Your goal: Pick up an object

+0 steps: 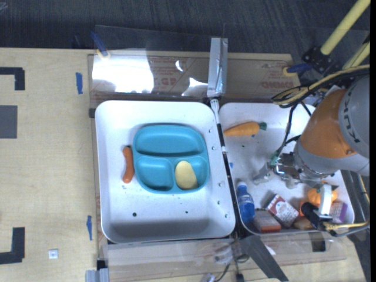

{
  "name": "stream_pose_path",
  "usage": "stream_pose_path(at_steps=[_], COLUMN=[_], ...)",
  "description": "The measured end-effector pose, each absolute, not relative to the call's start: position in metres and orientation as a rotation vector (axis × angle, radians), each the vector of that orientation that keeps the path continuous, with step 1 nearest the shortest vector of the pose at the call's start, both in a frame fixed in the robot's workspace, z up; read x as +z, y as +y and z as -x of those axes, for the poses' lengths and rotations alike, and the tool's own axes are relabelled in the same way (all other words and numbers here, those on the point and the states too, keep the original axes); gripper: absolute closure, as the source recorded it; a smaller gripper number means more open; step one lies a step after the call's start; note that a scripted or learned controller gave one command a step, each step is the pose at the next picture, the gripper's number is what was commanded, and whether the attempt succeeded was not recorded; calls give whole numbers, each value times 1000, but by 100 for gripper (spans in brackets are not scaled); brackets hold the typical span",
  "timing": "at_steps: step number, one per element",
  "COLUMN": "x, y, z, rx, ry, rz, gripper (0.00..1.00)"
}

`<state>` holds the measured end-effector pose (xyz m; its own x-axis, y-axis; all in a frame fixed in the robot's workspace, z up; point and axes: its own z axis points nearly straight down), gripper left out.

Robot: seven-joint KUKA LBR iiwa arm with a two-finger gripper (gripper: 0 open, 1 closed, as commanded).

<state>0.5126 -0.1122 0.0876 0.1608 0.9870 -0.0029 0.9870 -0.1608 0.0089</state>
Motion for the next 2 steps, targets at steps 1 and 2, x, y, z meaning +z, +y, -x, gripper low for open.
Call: stream_pose_path(at_steps=[1,2], x=[88,96], y=[-115,-94], z=[-482,-522], rx=[9,2], ry=[2103,2238], rz=[-2325,-2203], gripper=[0,0])
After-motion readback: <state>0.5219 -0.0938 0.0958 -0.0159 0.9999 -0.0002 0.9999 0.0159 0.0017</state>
